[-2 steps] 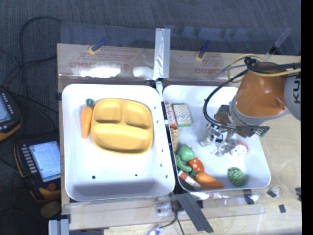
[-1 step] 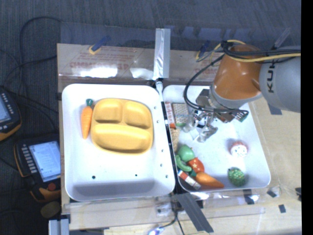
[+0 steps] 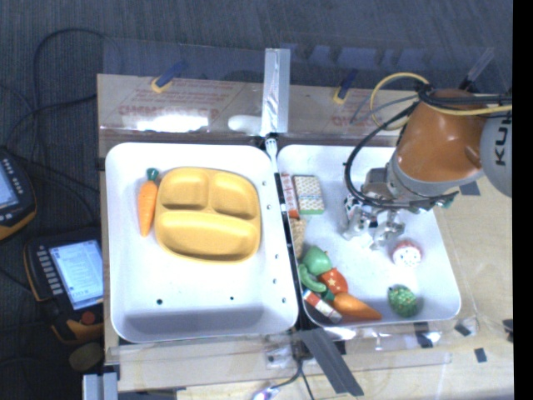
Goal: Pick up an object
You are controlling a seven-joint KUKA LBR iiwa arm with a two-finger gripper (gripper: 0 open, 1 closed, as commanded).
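From above and at a slant, I see two shallow white bins side by side on the desk. My grey arm with its orange band reaches in from the right, and the pincer (image 3: 372, 226) hangs low over the middle of the right bin (image 3: 445, 302); I cannot tell how far open it is, and nothing is visibly between its tips. The candidates are all in this bin: a small white and red round object (image 3: 406, 255) just beside the pincer, a green ball (image 3: 404, 299) nearer the front corner, a small patterned box (image 3: 307, 194) by the divider, and a tangled pile of toy vegetables (image 3: 329, 286) at the front left. The left bin (image 3: 196, 307) holds a yellow divided tray (image 3: 208, 213) and a carrot (image 3: 147, 205). To do this well, I judge the white and red piece the best target: it sits alone, so I would centre over it, then descend straight.
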